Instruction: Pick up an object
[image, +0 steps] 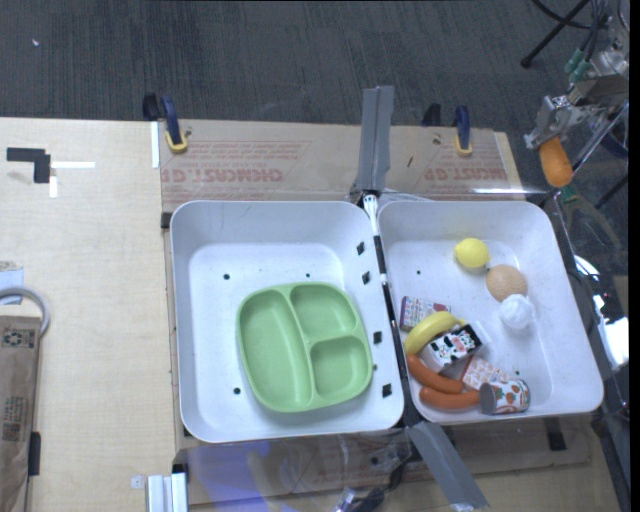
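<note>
We are seeing the pickable things lying loose in the right bin (560, 300), a lemon (471, 252) apart from the banana (432, 330) pile so easiest to take, while the gripper (580, 100) is hanging beyond the corner, jaws perhaps closed, we cannot tell.

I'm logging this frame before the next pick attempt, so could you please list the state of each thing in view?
Green divided plate: upright in the left bin, compartments bare.
Yellow ball: loose in the right bin.
Tan egg: loose, touching the white lump.
Banana: lying in the pile.
Cow-print item: lying against the banana.
Sausages: lying flat.
Cup: tipped on its side.
</note>
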